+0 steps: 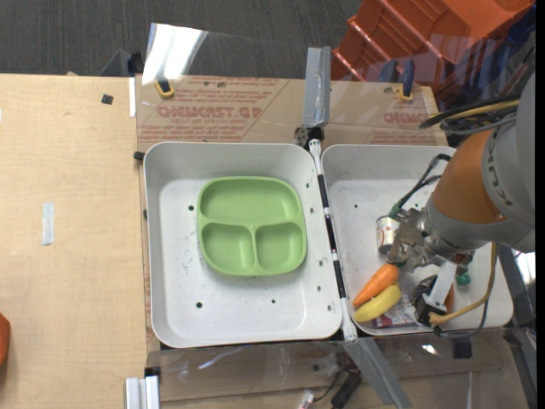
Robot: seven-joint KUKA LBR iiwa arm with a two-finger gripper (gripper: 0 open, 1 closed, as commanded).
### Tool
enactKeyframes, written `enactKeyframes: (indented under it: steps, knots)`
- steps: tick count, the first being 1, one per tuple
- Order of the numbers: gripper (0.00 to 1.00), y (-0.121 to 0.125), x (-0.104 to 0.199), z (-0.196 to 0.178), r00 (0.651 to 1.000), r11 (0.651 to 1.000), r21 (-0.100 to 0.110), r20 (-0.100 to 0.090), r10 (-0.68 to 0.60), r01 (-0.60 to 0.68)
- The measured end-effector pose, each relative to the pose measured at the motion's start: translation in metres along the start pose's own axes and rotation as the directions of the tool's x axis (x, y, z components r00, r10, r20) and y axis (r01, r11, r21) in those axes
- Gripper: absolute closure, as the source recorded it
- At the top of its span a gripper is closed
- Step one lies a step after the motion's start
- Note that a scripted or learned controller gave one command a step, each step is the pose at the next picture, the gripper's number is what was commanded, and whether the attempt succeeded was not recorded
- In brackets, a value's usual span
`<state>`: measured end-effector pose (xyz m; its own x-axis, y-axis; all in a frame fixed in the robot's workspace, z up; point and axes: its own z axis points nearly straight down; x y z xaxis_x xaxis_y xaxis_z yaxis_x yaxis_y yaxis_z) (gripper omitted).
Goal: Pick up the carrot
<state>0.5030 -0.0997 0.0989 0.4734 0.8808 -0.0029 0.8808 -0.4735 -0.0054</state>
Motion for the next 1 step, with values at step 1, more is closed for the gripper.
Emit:
enactKeyframes:
  steps: [1]
  knots:
    - [1.0, -0.0476, 0.0588, -0.1948, 0.999, 0.999, -0.002, 0.002, -0.045, 0.045]
